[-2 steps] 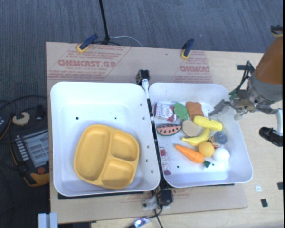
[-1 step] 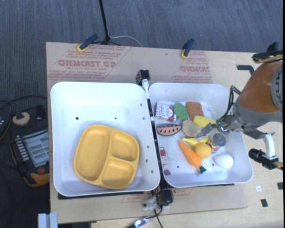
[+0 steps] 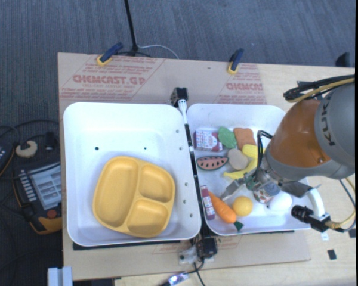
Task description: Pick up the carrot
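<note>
1. Nearest the front edge, the orange toy carrot with a green stub lies tilted in the near-left corner of the right white plastic bin. Nothing is touching it.
2. Just beside it sits a small round yellow lemon-like fruit.
3. Over in the left white bin there's a yellow three-compartment plastic tray.
4. The metal two-finger gripper hangs above the middle of the right bin, near the carrot but apart from it; can't tell how its fingers are set.
5. Behind it: a watermelon slice toy, a yellow banana-shaped piece, and a green leafy piece.
6. The grey-and-orange arm covers that bin's right side.
</note>
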Available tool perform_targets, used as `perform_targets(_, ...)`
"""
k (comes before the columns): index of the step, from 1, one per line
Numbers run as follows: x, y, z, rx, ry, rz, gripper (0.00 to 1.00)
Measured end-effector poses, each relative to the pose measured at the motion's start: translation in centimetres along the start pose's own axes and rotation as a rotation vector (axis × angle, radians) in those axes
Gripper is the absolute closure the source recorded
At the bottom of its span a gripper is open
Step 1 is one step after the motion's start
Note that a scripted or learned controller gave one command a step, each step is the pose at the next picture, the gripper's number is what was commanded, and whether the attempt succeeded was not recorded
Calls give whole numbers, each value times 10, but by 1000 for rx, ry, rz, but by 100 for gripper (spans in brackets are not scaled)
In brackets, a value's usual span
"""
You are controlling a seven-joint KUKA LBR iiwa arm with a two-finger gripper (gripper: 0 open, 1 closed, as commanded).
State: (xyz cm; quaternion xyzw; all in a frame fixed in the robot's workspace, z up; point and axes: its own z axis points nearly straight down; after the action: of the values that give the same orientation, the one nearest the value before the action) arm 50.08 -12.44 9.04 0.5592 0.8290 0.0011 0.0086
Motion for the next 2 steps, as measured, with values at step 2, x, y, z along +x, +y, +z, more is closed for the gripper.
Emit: perform_targets(2, 16, -4, 0, -7, 2, 520, 0)
